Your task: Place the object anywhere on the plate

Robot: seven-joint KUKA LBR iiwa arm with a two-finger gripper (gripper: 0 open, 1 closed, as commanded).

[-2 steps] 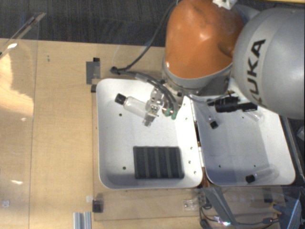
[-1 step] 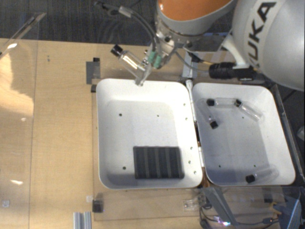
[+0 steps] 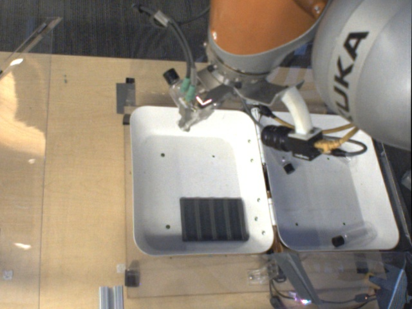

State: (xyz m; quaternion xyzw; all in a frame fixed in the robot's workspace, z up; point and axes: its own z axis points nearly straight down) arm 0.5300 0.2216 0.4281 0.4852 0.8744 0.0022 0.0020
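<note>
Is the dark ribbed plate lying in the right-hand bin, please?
No, the dark ribbed plate lies flat on the floor of the left bin, toward its near edge.

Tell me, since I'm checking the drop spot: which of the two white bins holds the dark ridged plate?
The left bin, under the gripper. The dark ridged plate lies near its front edge; the right bin has none.

My claw (image 3: 188, 111) hangs at 12 o'clock of the left bin (image 3: 148, 172), over its far rim; fingers look clear plastic w/ a green bit above, can't tell their gap. Dark ribbed plate (image 3: 213, 219) lies at 6 o'clock in that bin, well apart from me. Right bin (image 3: 322, 192) has a small black bit (image 3: 337, 241) at 6 o'clock. My orange band (image 3: 264, 11) is up top.
</note>
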